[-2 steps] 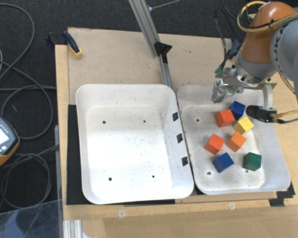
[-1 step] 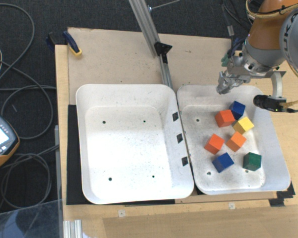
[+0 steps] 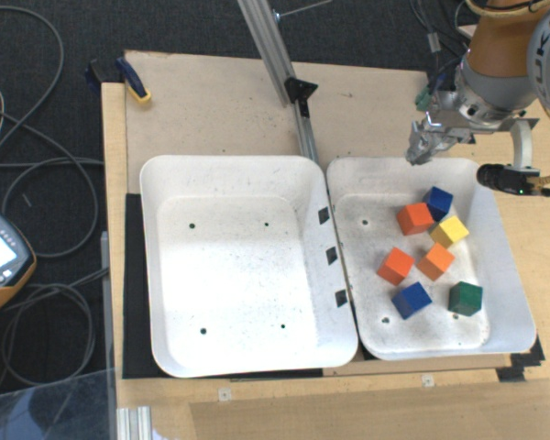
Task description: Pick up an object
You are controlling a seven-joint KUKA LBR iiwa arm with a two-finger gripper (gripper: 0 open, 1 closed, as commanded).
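Blocks (image 3: 428,262) scattered in right bin (image 3: 500,246), orange, blue, yellow, green, gripper (image 3: 424,148) poised over bin's far rim, nothing between its fingers, open or closed unclear, left bin (image 3: 165,191) alongside

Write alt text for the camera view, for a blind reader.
A grey-and-orange robot arm holds its gripper above the far edge of the right bin, which contains seven small blocks: three orange, two blue, one yellow, one green. The left bin sits beside it on a wooden bench.

Gripper (image 3: 424,145) hovers over right bin (image 3: 504,246) far rim; seven blocks clustered inside: orange, blue, yellow, green. Left bin (image 3: 156,246) alongside.
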